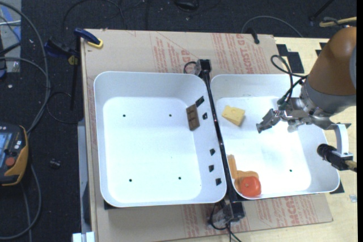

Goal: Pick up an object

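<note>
A pale yellow block (233, 115) lies in the right bin (317, 178) near its back left. A red round object (249, 185) sits at the bin's front left corner, touching an orange stick-like piece (233, 168). A brown flat bar (193, 118) rests against the right wall of the left bin (113, 139). My gripper (266, 124) hangs over the right bin, a short way to the right of the yellow block, with nothing visibly between its fingers.
The two white bins stand side by side on a cardboard sheet (170, 48). A black divider strip (214, 127) runs between them. Cables and a blue-yellow clamp (88, 38) lie at the back left, off the bins.
</note>
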`<state>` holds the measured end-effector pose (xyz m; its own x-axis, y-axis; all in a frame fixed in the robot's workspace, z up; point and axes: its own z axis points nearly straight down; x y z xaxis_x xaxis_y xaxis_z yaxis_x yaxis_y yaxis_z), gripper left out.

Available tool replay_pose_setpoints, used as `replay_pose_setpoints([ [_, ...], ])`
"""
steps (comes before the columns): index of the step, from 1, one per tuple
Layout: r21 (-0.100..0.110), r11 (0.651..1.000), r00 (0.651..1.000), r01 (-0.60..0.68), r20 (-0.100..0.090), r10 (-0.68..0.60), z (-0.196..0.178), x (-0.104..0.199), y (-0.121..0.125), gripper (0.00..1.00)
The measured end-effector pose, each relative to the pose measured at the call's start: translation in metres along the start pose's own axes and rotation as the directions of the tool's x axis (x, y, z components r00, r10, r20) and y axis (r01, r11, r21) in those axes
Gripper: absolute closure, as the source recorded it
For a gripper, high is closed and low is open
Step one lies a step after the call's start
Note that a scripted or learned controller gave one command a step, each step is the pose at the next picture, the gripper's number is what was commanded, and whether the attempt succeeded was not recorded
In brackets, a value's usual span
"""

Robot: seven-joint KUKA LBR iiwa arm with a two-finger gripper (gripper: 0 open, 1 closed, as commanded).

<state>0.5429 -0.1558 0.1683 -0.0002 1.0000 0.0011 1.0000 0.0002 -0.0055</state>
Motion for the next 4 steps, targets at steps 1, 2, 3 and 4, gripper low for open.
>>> replay_pose_setpoints([
  [1, 0.000, 1.000, 1.000, 0.000, 0.000, 0.000, 0.060, 0.006, 0.002, 0.00],
  [2, -0.004, 1.000, 1.000, 0.000, 0.001, 0.000, 0.077, 0.007, 0.002, 0.00],
  [3, -0.006, 1.000, 1.000, 0.000, 0.001, 0.000, 0.066, 0.007, 0.003, 1.00],
  [4, -0.009, 1.000, 1.000, 0.000, 0.002, 0.000, 0.023, 0.008, 0.001, 1.00],
])
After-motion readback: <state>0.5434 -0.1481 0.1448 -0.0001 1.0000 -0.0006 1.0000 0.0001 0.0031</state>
